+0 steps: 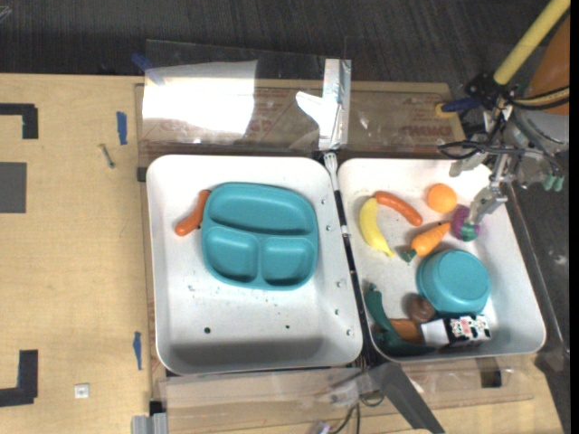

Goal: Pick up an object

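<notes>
My gripper (482,206) hangs over the far right part of the right bin (529,287), reaching in from the upper right. Its tip is just above and to the right of a small purple and green toy (465,225), and I cannot tell whether they touch. Close by lie an orange ball (442,197), a toy carrot (429,239), an orange sausage (399,206) and a yellow banana (372,225). A teal bowl (454,278) stands upside down below the carrot.
At the right bin's front lie a brown piece (419,308), a white-labelled bottle (457,330) and a dark green item (378,319). The left bin (172,306) bears a teal divided plate (258,234) with an orange sausage (191,215) beside it.
</notes>
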`<act>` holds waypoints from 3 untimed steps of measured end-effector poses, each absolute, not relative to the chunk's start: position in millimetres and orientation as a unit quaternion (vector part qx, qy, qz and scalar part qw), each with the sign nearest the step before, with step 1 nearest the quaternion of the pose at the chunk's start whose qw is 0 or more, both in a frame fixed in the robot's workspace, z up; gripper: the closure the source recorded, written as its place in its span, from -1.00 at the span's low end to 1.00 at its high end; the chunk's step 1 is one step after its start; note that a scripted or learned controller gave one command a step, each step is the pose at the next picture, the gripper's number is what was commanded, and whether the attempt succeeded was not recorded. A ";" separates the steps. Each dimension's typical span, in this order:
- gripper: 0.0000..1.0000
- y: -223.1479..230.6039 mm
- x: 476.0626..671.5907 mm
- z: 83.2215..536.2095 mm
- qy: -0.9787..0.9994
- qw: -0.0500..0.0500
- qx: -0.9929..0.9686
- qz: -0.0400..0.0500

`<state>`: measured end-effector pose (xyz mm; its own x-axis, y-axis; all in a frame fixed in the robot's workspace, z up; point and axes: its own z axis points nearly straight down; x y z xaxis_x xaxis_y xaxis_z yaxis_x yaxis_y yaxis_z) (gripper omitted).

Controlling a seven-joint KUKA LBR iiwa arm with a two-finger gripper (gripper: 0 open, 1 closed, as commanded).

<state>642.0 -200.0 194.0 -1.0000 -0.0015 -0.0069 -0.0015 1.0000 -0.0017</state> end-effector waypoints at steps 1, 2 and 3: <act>-1.00 -185.6 621.7 89.5 0.999 0.006 -0.033 -0.001; -1.00 -171.7 593.7 88.1 0.999 0.004 0.038 0.000; 1.00 -170.7 598.2 102.1 0.999 0.011 0.037 -0.001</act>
<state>598.2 -170.7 102.1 -0.9971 0.0730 -0.0226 0.0731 0.9973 -0.0021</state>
